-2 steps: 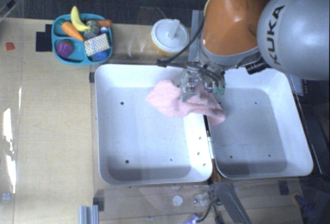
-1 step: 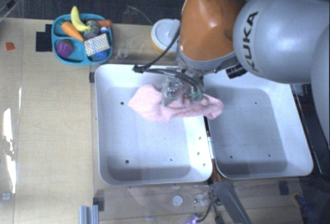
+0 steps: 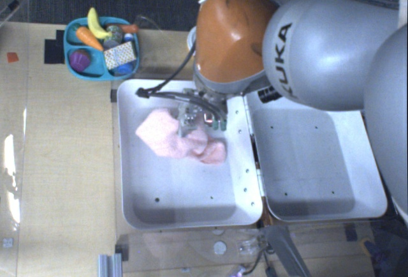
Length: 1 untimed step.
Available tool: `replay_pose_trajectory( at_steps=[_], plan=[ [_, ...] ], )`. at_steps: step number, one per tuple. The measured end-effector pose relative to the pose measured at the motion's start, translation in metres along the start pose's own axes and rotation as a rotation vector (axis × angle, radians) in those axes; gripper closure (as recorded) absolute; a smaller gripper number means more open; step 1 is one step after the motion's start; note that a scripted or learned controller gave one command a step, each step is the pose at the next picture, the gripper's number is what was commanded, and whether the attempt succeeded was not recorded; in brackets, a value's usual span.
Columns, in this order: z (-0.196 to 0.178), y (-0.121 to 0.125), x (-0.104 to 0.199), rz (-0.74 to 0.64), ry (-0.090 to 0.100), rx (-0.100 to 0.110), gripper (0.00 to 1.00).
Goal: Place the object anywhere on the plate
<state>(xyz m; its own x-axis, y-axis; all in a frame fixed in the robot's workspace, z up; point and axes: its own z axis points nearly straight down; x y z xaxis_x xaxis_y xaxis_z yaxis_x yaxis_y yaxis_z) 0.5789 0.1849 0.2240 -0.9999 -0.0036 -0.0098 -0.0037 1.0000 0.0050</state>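
A crumpled pale pink cloth [image 3: 175, 135] lies in the left bin [image 3: 185, 209], beneath the gripper [image 3: 191, 121]; its jaw state is unclear.

A blue divided plate [image 3: 99, 71] holds toy food.

A robotics lab: a KUKA arm [image 3: 319, 46] reaches over two white bins [image 3: 185, 205] on a wooden surface [image 3: 57, 173], cabling running along it.

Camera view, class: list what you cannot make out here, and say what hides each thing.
- Pincer fingers: too small and blurred over the pink cloth; open or shut unclear.
- Back edge of the left bin: covered by the arm's orange band.
- Items in the blue plate: too small to name surely.
- Right bin: far corner under the arm.
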Motion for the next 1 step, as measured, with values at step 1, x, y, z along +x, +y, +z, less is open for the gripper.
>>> replay_pose_trajectory(
  at_steps=[1],
  plan=[
    [-0.0002, -0.0002, -0.0002, 0.0, 0.0, 0.0, 0.0]
  ],
)
